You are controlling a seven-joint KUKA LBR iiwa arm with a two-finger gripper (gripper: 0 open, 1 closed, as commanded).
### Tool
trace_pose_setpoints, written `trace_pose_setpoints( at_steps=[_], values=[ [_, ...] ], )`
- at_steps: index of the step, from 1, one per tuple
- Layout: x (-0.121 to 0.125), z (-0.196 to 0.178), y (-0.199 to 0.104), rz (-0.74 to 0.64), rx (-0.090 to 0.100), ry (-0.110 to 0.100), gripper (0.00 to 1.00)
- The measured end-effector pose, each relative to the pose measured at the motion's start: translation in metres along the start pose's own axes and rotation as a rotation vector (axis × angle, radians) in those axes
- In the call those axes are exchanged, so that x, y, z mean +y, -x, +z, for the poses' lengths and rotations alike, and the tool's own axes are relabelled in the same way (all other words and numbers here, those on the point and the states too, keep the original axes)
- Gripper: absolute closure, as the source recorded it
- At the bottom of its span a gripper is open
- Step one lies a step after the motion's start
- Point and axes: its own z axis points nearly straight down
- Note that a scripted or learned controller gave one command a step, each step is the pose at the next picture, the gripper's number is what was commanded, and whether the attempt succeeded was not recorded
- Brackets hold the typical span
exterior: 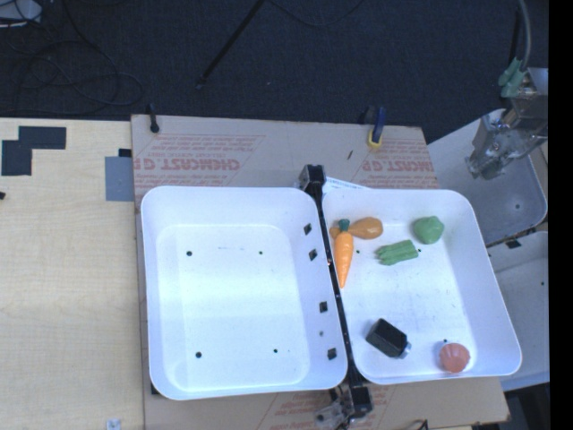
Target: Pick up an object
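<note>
Camera view: two shallow white plastic bins side by side on a cardboard-covered bench (269, 150). Left bin (157, 240) shows just bare white floor w/ a few small dark dots. Right bin (488, 267) holds all the objs. Orange toy carrot w/ green top (343, 254) lies along its left edge, near the far-left corner; an orange oval piece (366, 228) sits just beside the carrot top. Long green veg-shaped piece (397, 253) lies mid-bin toward the far edge; rounded light-green lump (428, 229) near the far-right corner. Small black block (388, 339) by the near edge; pinkish-red round ball (454, 357) in the near-right corner. Gripper (491, 155) sits off past the right bin's far-right corner, above the grey surface, nothing seen in it; fingers apart or together — can't tell.
</note>
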Motion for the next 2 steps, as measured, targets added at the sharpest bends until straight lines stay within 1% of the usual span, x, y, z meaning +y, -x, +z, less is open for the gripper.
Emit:
trace_pose_setpoints(
  at_steps=[1,2],
  values=[
    [0.028,0.011,-0.101,-0.006,0.002,0.002,1.0],
    [0.043,0.011,-0.187,-0.004,0.002,0.002,1.0]
  ],
)
